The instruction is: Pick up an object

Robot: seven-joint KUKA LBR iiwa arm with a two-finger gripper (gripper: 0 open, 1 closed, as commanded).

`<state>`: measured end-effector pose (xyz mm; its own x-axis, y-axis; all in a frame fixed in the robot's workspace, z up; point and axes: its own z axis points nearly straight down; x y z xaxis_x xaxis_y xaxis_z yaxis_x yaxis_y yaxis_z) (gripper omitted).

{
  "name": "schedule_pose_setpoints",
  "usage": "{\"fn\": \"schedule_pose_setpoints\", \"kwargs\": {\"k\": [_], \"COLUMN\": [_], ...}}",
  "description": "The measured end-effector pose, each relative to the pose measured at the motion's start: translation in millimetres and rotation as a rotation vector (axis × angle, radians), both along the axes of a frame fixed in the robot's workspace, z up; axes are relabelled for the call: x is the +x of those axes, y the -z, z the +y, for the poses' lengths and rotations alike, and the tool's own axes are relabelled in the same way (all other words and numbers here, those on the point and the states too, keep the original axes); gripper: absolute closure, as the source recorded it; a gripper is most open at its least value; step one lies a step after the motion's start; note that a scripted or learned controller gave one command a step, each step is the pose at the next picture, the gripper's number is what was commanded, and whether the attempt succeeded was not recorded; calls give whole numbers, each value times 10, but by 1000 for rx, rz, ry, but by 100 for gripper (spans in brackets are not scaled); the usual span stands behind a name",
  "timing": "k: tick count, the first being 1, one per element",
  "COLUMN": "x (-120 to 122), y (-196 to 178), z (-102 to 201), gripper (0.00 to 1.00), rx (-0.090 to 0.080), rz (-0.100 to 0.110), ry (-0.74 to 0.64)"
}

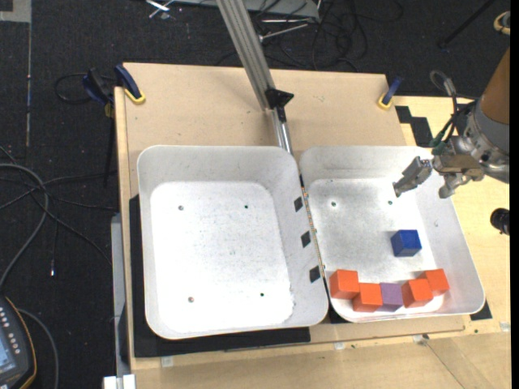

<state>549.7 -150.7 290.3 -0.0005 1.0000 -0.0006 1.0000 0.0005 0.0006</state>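
Room: dark carpeted floor with loose cables around a pale wooden table point(340, 96); a metal pole slants down from the top toward the bins.
Left bin point(162, 168): white, shallow, on the table's left half, touching its neighbour.
Right bin point(357, 156): white, holding every block, all toward its near side.
Arm point(495, 108): grey, reaching in from the right edge over the right bin's far right corner.
Pincer point(428, 181): spread, two dark fingers apart with nothing between them, hanging above bare bin floor.
Orange blocks point(346, 282): four, packed along the near wall, one point(435, 280) at the right end.
Purple block point(392, 295): wedged between orange ones in that row.
Blue block point(405, 242): alone, nearer than the pincer and well apart from the row; probably the easiest pick.
Risk: descending from here likely closes on nothing, since no block lies beneath the fingers.
Risk: in the packed row, fingers may land on neighbours or the wall and only shove blocks aside.
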Motion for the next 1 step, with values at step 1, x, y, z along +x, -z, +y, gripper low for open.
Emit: {"fn": "schedule_pose_setpoints", "kwargs": {"k": [1], "x": [-201], "y": [700], "z": [-209], "gripper": [0], "rx": [1], "rz": [8], "ry": [4]}}
